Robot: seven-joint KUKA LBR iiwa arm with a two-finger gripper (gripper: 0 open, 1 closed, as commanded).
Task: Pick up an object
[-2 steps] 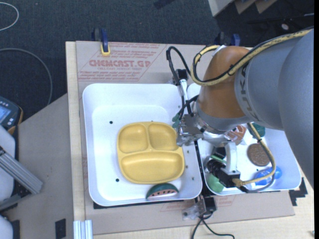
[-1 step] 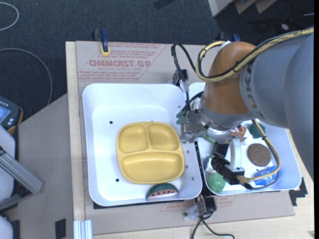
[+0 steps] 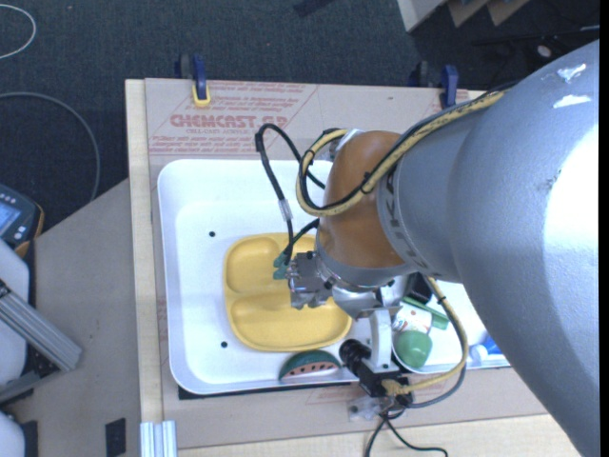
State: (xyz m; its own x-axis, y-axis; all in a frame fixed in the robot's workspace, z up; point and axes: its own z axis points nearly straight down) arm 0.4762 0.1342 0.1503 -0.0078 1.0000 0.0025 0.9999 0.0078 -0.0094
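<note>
Yellow dish (image 3: 255, 293) beneath lowered arm (image 3: 457, 208)

Fixed overhead camera looks slantwise onto bins (image 3: 190, 255).

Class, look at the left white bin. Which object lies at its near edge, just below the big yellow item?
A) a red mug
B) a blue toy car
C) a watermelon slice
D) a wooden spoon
C: a watermelon slice, red with a green rind, lies at the near edge of the white bin, just below the yellow item.
</note>
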